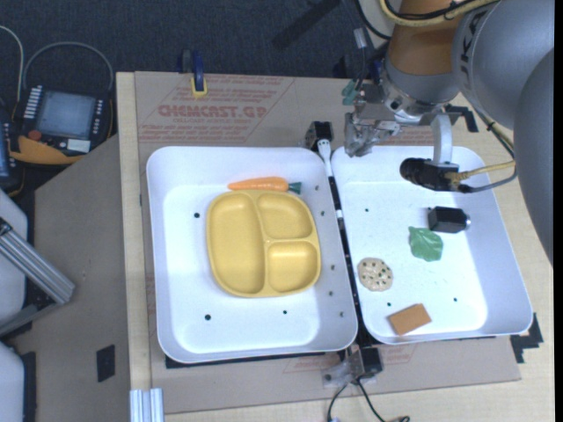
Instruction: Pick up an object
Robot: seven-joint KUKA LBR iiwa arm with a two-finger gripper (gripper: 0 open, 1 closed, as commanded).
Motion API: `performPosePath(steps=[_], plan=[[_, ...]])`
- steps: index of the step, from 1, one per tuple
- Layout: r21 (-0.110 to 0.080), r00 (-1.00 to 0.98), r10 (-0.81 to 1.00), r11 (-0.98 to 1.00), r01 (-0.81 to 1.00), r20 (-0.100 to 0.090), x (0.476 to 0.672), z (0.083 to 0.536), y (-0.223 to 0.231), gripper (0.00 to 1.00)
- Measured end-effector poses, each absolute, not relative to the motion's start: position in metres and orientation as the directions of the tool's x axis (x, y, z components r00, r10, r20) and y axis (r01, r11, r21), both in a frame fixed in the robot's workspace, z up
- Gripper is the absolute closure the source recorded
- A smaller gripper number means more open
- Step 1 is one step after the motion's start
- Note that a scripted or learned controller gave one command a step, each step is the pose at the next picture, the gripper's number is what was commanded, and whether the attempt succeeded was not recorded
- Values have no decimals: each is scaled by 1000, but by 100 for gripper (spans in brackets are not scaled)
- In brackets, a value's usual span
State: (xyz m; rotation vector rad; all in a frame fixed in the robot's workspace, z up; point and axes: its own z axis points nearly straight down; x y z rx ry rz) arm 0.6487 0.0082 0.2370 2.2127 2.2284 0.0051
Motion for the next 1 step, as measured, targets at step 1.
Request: performPosePath(steps=[1], plan=[[-4,-5,1000,5,1000,1,645,222,57,100]])
